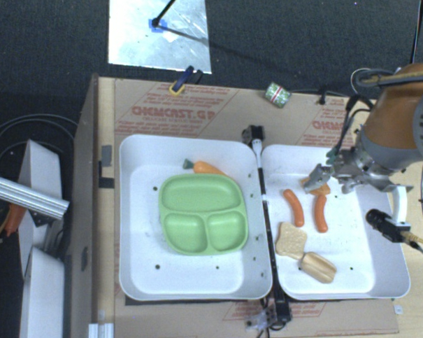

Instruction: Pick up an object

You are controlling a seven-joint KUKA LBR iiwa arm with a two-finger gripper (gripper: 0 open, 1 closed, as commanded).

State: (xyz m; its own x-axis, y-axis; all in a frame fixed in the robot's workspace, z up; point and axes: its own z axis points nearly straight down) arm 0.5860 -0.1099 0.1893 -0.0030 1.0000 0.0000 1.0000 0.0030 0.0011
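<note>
Jaws (321,182) (grip unclear) hover in right bin (385,277) — sausage (321,213) lies just below them.

The bench (200,114) is covered w/ brown cardboard w/ red letters. Two white bins sit side by side on it, touching in the middle. The left bin (141,267) is on the left half, the right bin (375,277) on the right half. At the far edge lie a small green and white roll (277,94), toward the right, and a blue and yellow clip (182,81), more to the left.
</note>
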